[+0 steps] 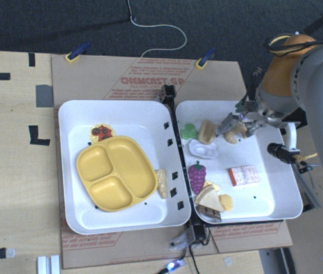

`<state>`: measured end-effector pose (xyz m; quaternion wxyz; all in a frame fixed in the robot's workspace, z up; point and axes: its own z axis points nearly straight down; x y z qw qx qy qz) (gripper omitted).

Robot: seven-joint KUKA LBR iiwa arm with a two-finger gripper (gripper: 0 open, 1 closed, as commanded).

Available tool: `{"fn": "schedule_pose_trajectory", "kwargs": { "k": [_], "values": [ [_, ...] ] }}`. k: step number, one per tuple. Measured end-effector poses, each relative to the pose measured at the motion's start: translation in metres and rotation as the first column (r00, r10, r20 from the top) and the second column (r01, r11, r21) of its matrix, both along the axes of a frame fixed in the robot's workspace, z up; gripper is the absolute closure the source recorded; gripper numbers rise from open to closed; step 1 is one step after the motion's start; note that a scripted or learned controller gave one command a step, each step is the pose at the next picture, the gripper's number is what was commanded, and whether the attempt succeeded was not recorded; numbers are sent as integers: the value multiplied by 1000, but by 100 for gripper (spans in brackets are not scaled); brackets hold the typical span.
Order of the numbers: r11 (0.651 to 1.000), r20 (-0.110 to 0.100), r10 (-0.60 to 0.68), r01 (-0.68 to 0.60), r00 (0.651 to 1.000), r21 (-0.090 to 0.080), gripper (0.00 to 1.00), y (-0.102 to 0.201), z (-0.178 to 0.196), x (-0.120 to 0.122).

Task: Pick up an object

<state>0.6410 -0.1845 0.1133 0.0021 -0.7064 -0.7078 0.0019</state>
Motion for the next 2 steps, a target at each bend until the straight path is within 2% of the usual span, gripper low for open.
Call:
{"fn": "schedule_pose_trajectory", "kwargs": {
  "k": [1, 2],
  "values": [
    [1000, 2, 1, -1, 1000, -2, 0, 1, -31, 0],
    [1000, 5, 2, -2, 1000, -2, 100, 2, -18, 0]
  ]
}}
